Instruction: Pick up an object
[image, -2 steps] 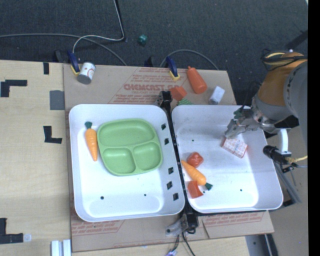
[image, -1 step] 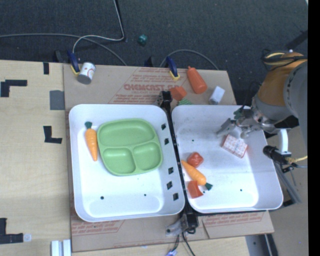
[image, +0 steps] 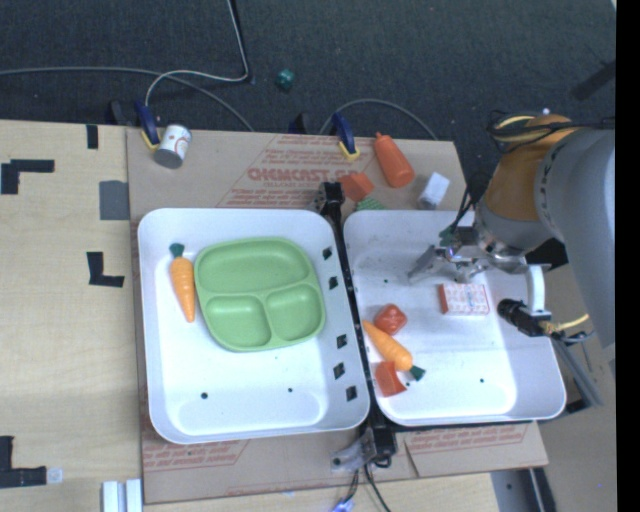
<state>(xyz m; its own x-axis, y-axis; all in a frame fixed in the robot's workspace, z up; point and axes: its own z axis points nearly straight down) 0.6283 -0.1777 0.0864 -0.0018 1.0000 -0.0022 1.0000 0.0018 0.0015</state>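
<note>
plate (image: 262, 293) in left bin (image: 160, 380), carrot (image: 183, 286) beside

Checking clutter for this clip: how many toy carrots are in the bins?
2: one carrot in the left bin beside the green plate, another in the right bin.

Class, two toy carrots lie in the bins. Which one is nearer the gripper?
The carrot in the right bin, beside the red pieces. It shares the bin with the gripper; the other carrot lies left of the green plate.

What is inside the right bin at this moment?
The right bin holds a toy carrot, a red piece above it, another red piece below it, and a small patterned box. The claw hangs over its upper part, covering the floor there.
</note>
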